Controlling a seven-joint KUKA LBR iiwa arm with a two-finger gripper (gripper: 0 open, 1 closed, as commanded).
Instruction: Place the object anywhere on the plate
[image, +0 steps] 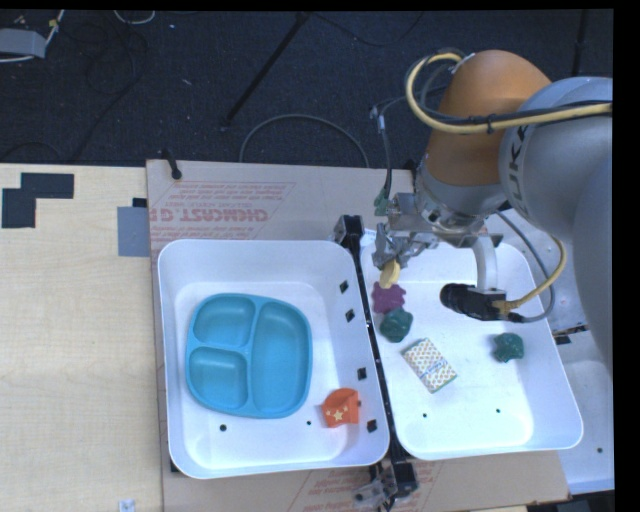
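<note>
Two white bins sit side by side on the bench: the left bin (250, 265) and the right bin (480, 410).

The left bin holds two things. One is a blue plate (248, 355) with three compartments, lying flat toward the bin's left side. The other is an orange block (341, 408) with a yellow star on it, which sits apart from the plate near the bin's lower right corner.

The right bin holds five loose things. Along its left side are one pale yellow piece (388, 272), one purple toy (388, 296) and one dark green lump (397, 323), stacked down the view in that order. The purple toy and the green lump are just beside each other. One small patterned box (430, 364) lies below them, turned at a slant. A second green lump (508, 346) sits well apart toward the right wall.

The gripper (392, 260) hangs over the upper left corner of the right bin, close to the divider between the bins. The pale yellow piece is right at its lower end, just above the purple toy. The piece is small and elongated, and its long axis runs steeply from upper right down to lower left. I cannot tell whether the gripper is open or closed, or whether it grips the piece. Nothing lies on the plate.
</note>
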